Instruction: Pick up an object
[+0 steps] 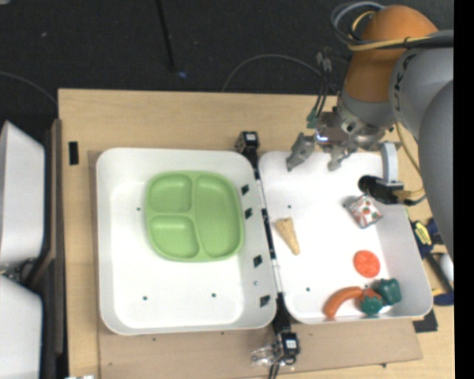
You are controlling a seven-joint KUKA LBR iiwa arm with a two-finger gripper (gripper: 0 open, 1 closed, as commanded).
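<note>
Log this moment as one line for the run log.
end effector: open, nothing held | position: above right bin's far edge | green plate: left bin

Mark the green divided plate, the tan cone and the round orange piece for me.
green divided plate (194, 215): camera view, on its centre ridges.
tan cone (287, 235): camera view, on the middle of its body.
round orange piece (366, 263): camera view, on its top face.
</note>
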